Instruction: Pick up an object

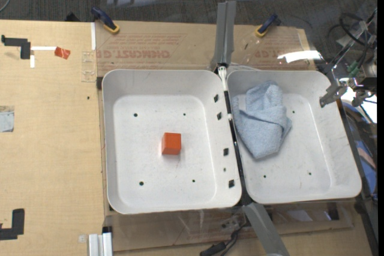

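Two shallow white bins side by side on the tabletop (48, 129), kept apart by a grey divider so neither one's contents can slide across. Orange block (171, 144) lying flat near the middle of the left bin (120, 84), well apart from every wall, so open to a grasp from above. Crumpled pale-blue cloth (261, 120) heaped in the right bin (336, 183), against its left wall, touching the divider side. End effector (336, 93) poised at the right bin's far right rim, well apart from both things, holding nothing; too small and cluttered to tell how far open. Nothing lifted yet.
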Robot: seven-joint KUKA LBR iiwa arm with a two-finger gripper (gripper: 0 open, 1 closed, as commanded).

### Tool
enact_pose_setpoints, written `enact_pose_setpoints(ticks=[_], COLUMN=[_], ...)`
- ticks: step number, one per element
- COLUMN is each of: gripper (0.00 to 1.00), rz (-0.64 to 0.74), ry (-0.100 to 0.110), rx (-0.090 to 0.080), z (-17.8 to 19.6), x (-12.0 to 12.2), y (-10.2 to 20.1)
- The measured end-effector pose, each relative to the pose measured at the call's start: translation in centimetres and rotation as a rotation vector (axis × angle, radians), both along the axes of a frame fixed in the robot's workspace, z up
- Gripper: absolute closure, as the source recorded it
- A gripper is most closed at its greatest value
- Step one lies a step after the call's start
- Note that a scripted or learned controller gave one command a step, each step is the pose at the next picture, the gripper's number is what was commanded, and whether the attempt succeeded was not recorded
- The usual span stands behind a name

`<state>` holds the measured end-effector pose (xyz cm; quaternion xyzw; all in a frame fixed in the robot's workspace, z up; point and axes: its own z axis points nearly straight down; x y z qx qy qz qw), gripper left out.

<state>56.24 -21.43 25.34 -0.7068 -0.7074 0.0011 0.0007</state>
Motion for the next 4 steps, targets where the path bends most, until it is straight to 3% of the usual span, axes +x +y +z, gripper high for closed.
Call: enact_pose_setpoints(ticks=[1,2,3,4], gripper=[0.0,1.0,1.0,1.0], rz=[0.169,0.165,0.441,0.844], ry=[-0.004,-0.004,-0.004,-0.005], rx=[0.005,0.003,-0.001,-0.001], z=[-15.2,-14.3,-10.5,-7.8], x=[-4.0,-4.0,2.1,1.1], y=[-0.2,-0.3,-0.8,-0.4])
